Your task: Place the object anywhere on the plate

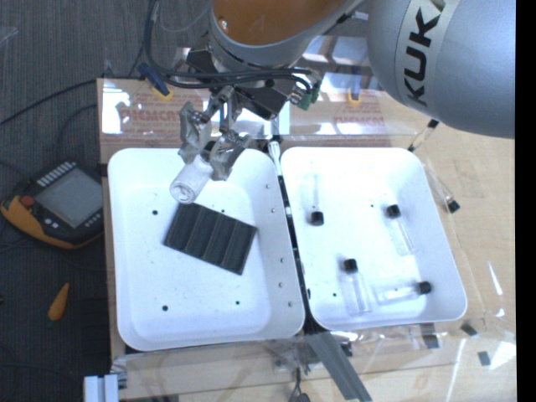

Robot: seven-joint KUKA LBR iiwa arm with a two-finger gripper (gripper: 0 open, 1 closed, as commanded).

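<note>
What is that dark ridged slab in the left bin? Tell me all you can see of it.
The dark plate is a flat, near-black rectangle with parallel grooves running across it, matte like rubber or plastic. It lies flat and skewed on the floor of the left bin, near its middle. A clear vial hangs just above its upper corner.

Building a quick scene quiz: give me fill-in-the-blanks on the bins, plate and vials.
1. The dark ribbed plate lies in the ____ bin.
2. The gripper holds a clear ____ between its fingers.
3. The right bin contains ____ vials with black caps.
4. The held vial is ____ the plate, not on it.

Missing: left; vial; four; above
</note>
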